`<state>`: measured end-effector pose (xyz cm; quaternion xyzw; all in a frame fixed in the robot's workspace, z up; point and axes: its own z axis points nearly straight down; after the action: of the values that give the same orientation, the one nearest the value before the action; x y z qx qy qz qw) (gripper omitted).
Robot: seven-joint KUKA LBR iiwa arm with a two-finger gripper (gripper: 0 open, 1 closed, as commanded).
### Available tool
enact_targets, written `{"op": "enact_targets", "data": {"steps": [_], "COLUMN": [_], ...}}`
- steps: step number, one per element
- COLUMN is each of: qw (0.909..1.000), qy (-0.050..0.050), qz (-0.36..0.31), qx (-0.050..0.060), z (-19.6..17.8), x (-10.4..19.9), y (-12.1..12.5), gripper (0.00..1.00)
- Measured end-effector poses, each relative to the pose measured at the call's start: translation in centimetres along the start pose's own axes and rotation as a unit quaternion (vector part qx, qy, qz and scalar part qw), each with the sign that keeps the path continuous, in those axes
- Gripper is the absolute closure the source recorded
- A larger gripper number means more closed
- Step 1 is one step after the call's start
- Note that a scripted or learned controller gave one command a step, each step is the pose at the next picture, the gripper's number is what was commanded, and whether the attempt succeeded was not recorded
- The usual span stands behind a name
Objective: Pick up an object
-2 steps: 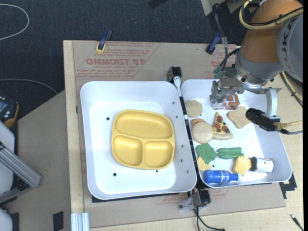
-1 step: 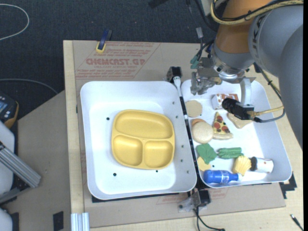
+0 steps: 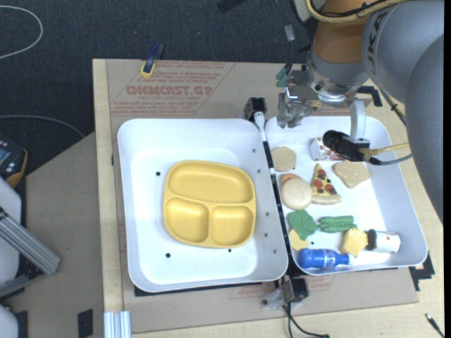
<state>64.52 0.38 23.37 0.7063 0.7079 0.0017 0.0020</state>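
Note:
My gripper (image 3: 290, 117) hangs over the far left corner of the right bin (image 3: 412, 217), its fingers apart with nothing between them. Below it in that bin lie several toy foods. A round tan cookie (image 3: 284, 158) lies nearest the gripper, with a pale bun (image 3: 296, 192) just in front of it. Further right are a pizza slice (image 3: 324, 183) and a tan toast piece (image 3: 351, 173). Toward the front are a green leaf (image 3: 301, 224), a green pod (image 3: 336, 223), a yellow piece (image 3: 354, 242), a white cylinder (image 3: 384, 241) and a blue bottle (image 3: 320, 259).
The left bin (image 3: 137, 160) holds a yellow three-compartment plate (image 3: 208, 203). A small white and red item (image 3: 318, 148) lies near the right bin's far wall. The bins share a middle wall (image 3: 271, 182). Cardboard (image 3: 176, 86) lies behind the bins.

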Motion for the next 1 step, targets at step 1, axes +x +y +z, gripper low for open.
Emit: {"op": "enact_targets", "data": {"steps": [1], "qw": [1.0], "qy": [0.0], "qz": [0.002], "qx": [0.005], "z": [1.5], "x": [-1.01], "y": [-1.0], "gripper": [1.0]}}
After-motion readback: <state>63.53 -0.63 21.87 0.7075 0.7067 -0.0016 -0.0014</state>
